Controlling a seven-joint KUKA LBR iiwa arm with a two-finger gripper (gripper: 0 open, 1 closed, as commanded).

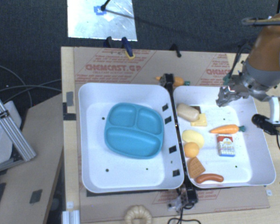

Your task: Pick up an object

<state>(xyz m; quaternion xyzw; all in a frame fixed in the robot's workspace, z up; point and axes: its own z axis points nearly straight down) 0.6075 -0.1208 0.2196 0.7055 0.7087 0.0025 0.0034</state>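
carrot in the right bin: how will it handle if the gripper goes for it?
The carrot looks like smooth moulded plastic, so probably stiff, light and a bit slippery. Its round tapered body lies flat on the right bin, so a nudge may roll it. The gripper hovers above it.

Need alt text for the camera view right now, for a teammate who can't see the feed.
The gripper hangs over the back of the right bin, holding nothing that can be seen. Below it lie a bread roll, cheese slice, carrot, red carton, lemon, orange, cracker and sausage. The left bin holds a blue divided plate.
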